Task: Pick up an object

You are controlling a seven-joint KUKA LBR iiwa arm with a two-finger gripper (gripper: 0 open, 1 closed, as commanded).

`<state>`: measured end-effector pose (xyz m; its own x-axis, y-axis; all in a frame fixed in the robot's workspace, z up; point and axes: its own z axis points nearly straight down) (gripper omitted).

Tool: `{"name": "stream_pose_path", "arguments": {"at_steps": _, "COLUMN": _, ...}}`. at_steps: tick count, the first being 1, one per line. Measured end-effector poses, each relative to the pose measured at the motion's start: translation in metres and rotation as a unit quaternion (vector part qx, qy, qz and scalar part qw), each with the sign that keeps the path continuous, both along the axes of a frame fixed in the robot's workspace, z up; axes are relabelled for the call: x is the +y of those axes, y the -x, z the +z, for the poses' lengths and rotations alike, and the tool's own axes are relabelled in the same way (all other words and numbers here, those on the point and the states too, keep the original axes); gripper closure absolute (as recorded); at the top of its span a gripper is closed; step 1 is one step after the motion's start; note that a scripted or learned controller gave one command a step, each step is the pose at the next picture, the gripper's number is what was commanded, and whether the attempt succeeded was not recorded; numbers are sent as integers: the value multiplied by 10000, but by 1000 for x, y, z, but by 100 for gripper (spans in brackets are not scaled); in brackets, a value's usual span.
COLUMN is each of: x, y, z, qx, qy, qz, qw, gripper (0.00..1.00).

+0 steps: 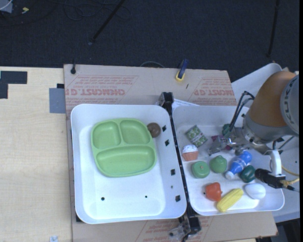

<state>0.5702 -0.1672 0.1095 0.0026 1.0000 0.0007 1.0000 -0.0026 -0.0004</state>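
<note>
Toys clutter the right bin; claw hovers low over them near the green ball, its grip state impossible to tell.

text: red print, upside down, reads "CHEMCAST G.P." | on: cardboard sheet behind left bin | repeat: partly readable at right | other objects: none legible

The arm runs off the right edge, so most of it's cut off. Pincer is too small and dark to read. The arm partly covers the right bin's far corner.
</note>
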Motion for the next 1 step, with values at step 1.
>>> {"name": "stream_pose_path", "arguments": {"at_steps": 1, "x": -1, "y": 1, "z": 8, "qx": 14, "qy": -6, "qz": -22, "qw": 10000, "gripper": 100}}
